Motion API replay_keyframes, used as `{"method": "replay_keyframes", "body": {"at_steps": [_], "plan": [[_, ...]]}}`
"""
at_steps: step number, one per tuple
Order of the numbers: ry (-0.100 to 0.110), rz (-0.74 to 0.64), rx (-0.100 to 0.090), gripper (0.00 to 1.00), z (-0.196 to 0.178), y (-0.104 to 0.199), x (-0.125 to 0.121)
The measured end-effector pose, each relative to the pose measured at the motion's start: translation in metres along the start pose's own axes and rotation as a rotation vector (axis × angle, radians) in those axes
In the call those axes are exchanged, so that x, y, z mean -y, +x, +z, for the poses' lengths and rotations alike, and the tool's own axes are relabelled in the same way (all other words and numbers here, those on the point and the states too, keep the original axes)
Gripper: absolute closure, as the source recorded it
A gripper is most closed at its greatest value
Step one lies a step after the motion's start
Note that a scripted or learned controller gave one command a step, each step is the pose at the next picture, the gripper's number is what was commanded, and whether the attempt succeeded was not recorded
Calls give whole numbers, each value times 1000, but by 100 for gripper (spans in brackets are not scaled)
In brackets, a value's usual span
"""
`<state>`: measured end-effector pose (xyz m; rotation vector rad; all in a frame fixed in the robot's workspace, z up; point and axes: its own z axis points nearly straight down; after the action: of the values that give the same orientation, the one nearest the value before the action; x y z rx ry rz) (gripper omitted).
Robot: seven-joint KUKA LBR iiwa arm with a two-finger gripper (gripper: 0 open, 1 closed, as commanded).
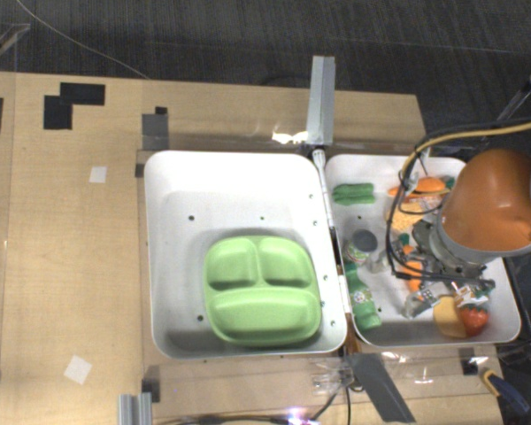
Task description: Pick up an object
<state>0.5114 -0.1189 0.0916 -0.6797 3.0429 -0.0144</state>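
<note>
small objects (451, 315) cluttering right bin (506, 330), gripper (429, 295) low among them, grip state unclear

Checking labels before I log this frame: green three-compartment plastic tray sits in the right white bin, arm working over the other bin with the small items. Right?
Wrong on one point: the camera view shows the green three-compartment plastic tray in the left white bin, not the right. The grey-and-orange arm is over the right white bin, among the small items.
</note>
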Motion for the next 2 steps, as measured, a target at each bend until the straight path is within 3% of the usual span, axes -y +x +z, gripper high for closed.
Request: {"method": "replay_keyframes", "body": {"at_steps": [1,2], "plan": [[1,36,0,0,0,2,-6],[-5,121,-7,0,3,-57,36]]}}
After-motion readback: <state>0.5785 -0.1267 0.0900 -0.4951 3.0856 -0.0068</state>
